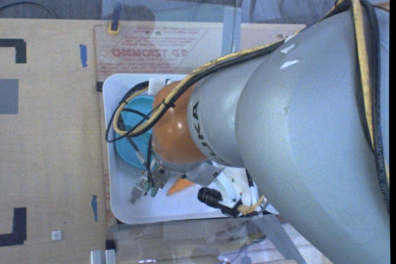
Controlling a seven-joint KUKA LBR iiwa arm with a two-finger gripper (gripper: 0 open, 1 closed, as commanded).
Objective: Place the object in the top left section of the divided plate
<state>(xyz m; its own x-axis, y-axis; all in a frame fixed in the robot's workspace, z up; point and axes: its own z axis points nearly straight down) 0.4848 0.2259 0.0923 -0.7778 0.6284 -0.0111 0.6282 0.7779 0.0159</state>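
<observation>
Arm (247,114) covers bin (117,195), blue plate (133,133).

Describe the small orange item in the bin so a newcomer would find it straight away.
Start at the white bin under the grey arm. Below the arm's orange band, near the bin's front edge, lies a small orange piece. Its pointed shape separates it from the blue plate beside it.

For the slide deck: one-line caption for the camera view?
KUKA arm reaching over the white bin, covering most of a blue plate.
</observation>
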